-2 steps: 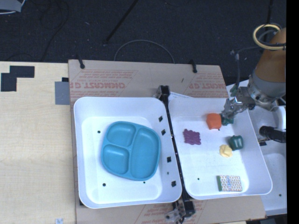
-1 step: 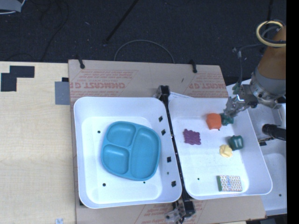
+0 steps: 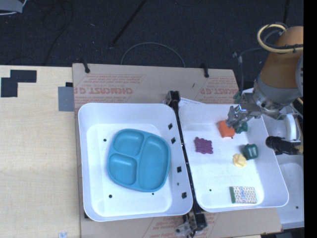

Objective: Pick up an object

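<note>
Five small objects in right bin, gripper over orange one.

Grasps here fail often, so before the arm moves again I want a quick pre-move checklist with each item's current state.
1. End effector is over the right bin: ok.
2. Orange object lies directly beside the end effector: ok.
3. Orange object held between the fingers: cannot tell.
4. Purple object, green object, yellow object and patterned block lie apart from the end effector: ok.
5. Blue plate sits in the left bin, away from the arm: ok.
</note>
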`<state>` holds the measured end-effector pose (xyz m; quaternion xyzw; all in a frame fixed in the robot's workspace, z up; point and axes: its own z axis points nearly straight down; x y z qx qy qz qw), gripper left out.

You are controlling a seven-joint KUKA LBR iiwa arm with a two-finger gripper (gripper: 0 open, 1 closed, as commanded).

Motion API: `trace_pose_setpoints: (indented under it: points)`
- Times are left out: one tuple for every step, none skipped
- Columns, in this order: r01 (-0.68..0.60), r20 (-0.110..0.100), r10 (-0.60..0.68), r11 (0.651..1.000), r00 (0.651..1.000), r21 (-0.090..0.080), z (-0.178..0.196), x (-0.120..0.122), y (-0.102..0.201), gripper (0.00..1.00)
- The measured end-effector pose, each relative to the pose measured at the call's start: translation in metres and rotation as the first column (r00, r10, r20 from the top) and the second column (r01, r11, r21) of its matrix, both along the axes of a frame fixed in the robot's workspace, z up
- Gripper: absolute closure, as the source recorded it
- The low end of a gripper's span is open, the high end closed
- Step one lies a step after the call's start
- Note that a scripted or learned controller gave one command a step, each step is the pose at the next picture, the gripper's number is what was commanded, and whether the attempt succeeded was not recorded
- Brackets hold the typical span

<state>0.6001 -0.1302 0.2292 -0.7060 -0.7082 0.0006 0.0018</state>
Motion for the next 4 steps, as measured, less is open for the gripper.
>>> trace_pose_setpoints:
  points:
    - [-0.001,-0.001,0.001,1.0,1.0,0.001,0.002,-0.003,0.046,1.0]
    - [-0.001,-0.001,0.001,1.0,1.0,0.001,0.008,-0.019,0.091,1.0]
    - [-0.001,-0.001,0.001,1.0,1.0,0.001,0.013,-0.033,0.136,1.0]
    - [-0.002,-0.002,0.002,1.0,1.0,0.001,0.005,-0.047,0.197,1.0]
